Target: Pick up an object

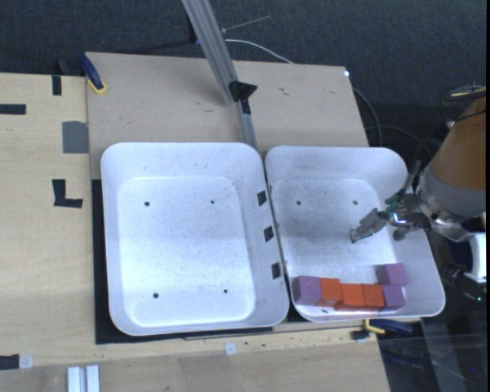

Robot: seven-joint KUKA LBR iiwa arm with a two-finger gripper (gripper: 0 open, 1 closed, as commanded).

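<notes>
Along the near wall of the right bin (327, 158) lies a row of small blocks. A purple block (309, 289) is at the row's left end, with orange blocks (351, 294) beside it. Two more purple blocks (393, 276) sit at the right end, one behind the other. My gripper (364, 232) reaches in from the right and points left over the bin's floor, clearly behind the row and apart from every block. I see nothing in it.
The left bin (114, 219) stands beside the right one, with black clips (268, 233) along the shared rim. A slanted metal pole (216, 43) rises behind the bins. The arm's orange band (465, 149) is at the right edge.
</notes>
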